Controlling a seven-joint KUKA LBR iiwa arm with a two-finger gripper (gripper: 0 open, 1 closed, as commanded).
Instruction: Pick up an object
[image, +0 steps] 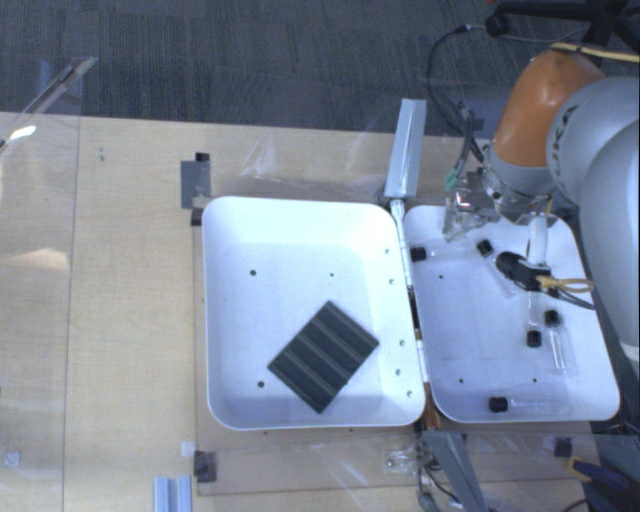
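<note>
Probably the dark ridged pad (324, 356) in the left bin (225, 300) is light and stiff; its edges should be gripped. The state of the hand (465, 215) cannot be told.

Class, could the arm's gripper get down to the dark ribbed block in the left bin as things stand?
Probably yes. The ribbed block lies flat and alone in the left bin, nothing over it. The gripper sits above the right bin, so it must cross over first.

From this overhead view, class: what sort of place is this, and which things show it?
Probably a robotics lab or test bench. A grey robot arm reaches over two shallow white bins on a wooden bench; one bin holds a dark ribbed block, and cables trail behind.
</note>
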